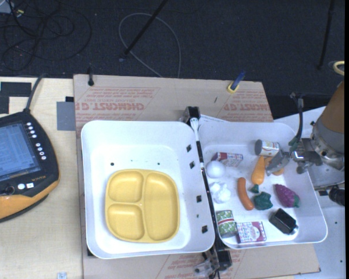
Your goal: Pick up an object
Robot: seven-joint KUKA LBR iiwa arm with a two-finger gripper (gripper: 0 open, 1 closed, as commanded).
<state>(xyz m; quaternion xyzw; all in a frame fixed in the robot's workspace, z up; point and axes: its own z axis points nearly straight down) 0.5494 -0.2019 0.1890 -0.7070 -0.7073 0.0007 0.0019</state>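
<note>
Gripper (286,160) at the arm's end hovers low over the right bin (317,228), beside an orange carrot (259,169); whether it is apart or together cannot be told. Nearby lie a purple grape bunch (286,195), a sausage (245,193) and a black block (283,221). A yellow divided plate (143,205) sits in the left bin (99,144).

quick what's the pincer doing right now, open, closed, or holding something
Pincer: above the right bin, next to the small can and the carrot; open or closed cannot be told, and nothing is visibly held.
</note>
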